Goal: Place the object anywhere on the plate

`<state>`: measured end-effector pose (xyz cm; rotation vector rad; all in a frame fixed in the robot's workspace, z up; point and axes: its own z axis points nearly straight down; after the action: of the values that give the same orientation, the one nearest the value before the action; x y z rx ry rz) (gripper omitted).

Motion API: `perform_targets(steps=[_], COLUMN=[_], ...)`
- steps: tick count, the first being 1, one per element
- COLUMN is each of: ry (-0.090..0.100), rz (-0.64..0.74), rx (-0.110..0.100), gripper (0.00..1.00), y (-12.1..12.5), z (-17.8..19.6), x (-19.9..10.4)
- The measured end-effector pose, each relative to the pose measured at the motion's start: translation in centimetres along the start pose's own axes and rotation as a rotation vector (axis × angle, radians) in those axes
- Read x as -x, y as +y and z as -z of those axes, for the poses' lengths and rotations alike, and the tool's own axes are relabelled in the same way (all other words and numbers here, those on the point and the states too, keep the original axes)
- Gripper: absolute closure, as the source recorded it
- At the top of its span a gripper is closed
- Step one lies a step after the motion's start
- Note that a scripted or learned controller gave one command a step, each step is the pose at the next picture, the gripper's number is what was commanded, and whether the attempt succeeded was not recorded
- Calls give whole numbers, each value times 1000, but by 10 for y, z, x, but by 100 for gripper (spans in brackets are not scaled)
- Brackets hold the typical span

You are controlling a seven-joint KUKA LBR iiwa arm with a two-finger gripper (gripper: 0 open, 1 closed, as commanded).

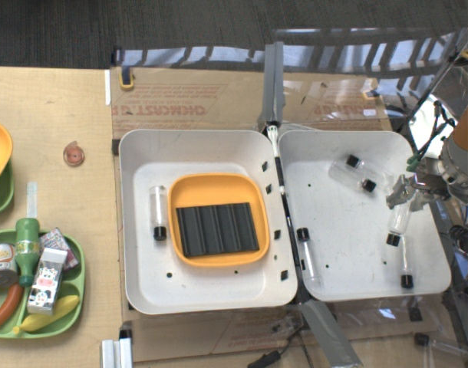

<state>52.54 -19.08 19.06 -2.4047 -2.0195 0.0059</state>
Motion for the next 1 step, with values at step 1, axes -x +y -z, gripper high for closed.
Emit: perform_targets(steps=[1], ry=[-1], rz=[224], rx=[3], gripper=[100], y=[49], z=[36], x=[1])
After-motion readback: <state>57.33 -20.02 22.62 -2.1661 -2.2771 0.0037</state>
